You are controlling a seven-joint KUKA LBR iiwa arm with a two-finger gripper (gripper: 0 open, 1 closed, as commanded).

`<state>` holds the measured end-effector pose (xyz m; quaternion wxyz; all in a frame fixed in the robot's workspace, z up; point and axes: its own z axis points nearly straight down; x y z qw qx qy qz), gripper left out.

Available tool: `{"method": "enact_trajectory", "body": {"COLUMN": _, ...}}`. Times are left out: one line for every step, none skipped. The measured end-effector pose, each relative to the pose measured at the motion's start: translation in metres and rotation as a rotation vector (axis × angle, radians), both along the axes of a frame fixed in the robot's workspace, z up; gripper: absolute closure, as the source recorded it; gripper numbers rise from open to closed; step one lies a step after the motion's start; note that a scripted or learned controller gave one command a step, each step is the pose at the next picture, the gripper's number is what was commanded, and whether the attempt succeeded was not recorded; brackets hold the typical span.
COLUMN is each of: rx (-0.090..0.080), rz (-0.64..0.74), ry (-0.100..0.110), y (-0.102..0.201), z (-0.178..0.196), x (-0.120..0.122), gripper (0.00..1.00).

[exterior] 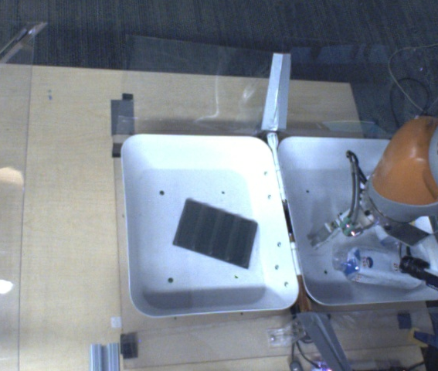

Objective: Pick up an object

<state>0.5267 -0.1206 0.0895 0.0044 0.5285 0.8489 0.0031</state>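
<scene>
I see a pale wood tabletop (64,230) | two white bins side by side on it: left bin (137,207), right bin (311,176), rims touching | grey upright post (277,91) behind where they meet | clear sheet (2,145) over the tabletop's left part | dark carpet floor (164,6) beyond

Single fixed camera above the counter (64,230), looking down at a slant from moderate height. Both white bins (137,230) in frame; arm (412,168) enters from the right edge.
</scene>
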Motion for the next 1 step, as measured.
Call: {"method": "enact_trajectory", "body": {"rx": 0.0, "rz": -0.097, "ry": -0.003, "y": -0.0258, "z": 0.0006, "x": -0.0356, "gripper": 0.0}}
